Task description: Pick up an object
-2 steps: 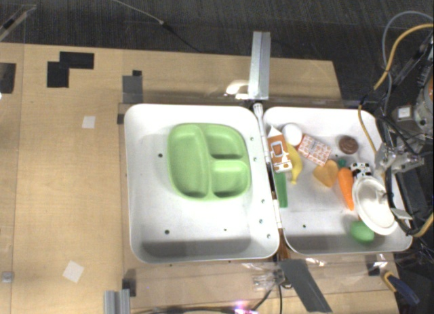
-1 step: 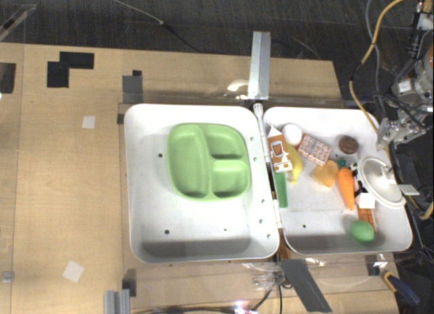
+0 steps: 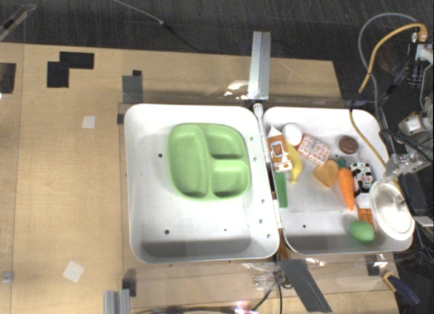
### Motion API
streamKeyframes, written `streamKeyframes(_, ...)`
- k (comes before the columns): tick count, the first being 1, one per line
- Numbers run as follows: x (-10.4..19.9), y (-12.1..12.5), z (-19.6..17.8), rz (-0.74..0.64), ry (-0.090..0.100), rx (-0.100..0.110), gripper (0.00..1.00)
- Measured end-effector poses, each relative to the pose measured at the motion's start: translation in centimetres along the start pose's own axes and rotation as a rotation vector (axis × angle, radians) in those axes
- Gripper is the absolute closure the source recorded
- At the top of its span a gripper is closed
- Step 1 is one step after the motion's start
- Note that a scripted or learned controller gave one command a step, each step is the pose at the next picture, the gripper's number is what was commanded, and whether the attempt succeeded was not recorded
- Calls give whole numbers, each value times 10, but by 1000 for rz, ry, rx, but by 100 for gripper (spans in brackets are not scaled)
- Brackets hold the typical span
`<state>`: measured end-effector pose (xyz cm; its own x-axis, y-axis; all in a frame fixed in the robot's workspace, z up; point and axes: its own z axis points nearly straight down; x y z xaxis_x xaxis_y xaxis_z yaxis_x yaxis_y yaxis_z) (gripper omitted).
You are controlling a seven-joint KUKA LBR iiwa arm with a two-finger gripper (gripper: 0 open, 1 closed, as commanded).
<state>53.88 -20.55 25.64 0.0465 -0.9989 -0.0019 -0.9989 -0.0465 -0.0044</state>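
1. A bench carries two shallow white bins side by side. The left bin (image 3: 146, 190) holds one green divided plate (image 3: 207, 160), lying flat near its middle.
2. The right bin (image 3: 305, 228) holds all the small things that could be picked. They lie scattered from its left wall to its right edge.
3. Along the left wall lie a small orange-and-brown box (image 3: 277, 151), a banana (image 3: 296, 162) and a green stick (image 3: 281, 192). All three have their long axes running back to front. A white egg (image 3: 291, 133) sits just behind them.
4. Near the middle lie a pink checked packet (image 3: 314, 148) and an orange lump (image 3: 325, 174). A brown disc (image 3: 348, 144) lies toward the back edge.
5. A toy carrot (image 3: 346, 188) lies right of the middle, its long axis running back to front, clear on its left side.
6. A white bowl (image 3: 391, 212) sits at the front right corner, with a green ball (image 3: 362, 231) just beside it at the front edge.
7. I cannot tell whether the gripper is wide or narrow.
8. The arm enters from the right, so in my judgement the bowl, the ball and the carrot lie nearest its side. The carrot would need jaws closing across its width, left to right.
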Motion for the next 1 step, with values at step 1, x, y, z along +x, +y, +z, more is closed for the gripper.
streamKeyframes(1, -3, -39, 17, -352, -3, -1, 100)
